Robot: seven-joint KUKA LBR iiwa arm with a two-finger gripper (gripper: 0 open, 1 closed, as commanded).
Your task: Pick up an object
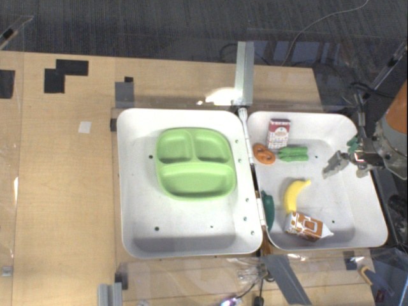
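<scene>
bench (57, 171) wood | 2 white bins on it: L bin (137, 238), R bin (373, 225)

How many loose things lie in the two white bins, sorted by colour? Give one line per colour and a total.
Green: 3, the divided tray, the block, the dark piece
Yellow: 1, the banana
Red and white: 1, the can
Orange: 2, the round piece, the carton
Total: 7

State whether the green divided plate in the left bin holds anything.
Empty: all three compartments of the green divided plate show bare green.
</scene>
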